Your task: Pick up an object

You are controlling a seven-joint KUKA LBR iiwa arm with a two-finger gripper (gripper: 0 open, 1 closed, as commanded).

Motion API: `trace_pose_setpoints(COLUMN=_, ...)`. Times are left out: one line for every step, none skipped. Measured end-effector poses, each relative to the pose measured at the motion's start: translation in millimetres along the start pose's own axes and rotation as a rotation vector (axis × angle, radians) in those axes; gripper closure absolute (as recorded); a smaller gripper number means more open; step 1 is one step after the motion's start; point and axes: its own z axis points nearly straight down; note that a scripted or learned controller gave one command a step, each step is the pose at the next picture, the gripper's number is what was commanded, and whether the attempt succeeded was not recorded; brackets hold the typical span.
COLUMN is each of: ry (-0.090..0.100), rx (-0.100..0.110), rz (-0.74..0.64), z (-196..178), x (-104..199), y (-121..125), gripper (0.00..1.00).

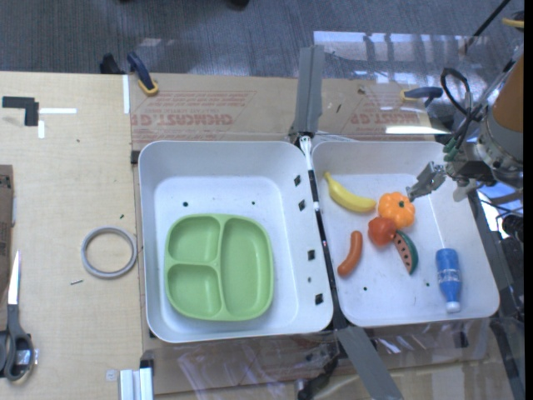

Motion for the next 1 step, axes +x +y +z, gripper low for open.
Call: trace_pose_setpoints(ry=0.0, rx=-0.004, rz=0.002, z=154.7, x=41.7, y=8.1, gripper=0.0)
